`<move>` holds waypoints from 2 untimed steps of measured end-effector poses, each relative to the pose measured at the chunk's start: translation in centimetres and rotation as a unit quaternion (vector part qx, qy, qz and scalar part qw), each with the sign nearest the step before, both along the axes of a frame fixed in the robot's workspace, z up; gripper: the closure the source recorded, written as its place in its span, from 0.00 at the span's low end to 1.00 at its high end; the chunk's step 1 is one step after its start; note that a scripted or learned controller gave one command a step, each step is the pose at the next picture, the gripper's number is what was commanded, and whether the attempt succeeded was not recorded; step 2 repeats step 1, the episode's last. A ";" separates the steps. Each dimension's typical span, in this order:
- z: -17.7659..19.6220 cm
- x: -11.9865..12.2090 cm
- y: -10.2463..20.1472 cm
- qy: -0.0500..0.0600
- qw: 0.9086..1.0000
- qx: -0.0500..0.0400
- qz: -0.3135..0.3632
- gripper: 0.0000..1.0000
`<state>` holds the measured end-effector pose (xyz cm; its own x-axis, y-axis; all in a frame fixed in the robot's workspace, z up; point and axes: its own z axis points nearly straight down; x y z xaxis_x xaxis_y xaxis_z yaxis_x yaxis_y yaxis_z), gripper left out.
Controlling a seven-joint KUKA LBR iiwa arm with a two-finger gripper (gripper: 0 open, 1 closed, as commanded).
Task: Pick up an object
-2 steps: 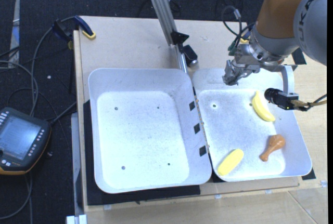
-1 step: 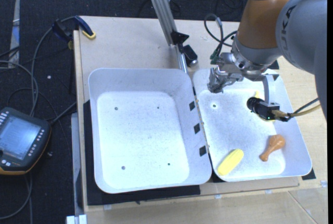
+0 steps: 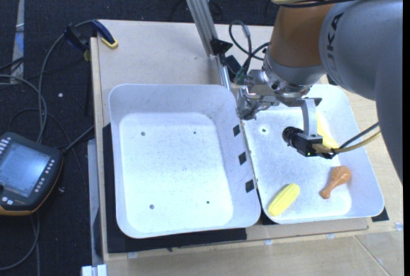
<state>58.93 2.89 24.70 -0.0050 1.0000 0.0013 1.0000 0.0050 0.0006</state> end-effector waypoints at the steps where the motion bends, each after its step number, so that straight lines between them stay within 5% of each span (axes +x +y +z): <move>1: -0.9 -1.4 4.3 0.001 1.000 0.000 -0.001 1.00; 2: -0.9 -1.4 4.3 0.001 1.000 0.000 -0.001 1.00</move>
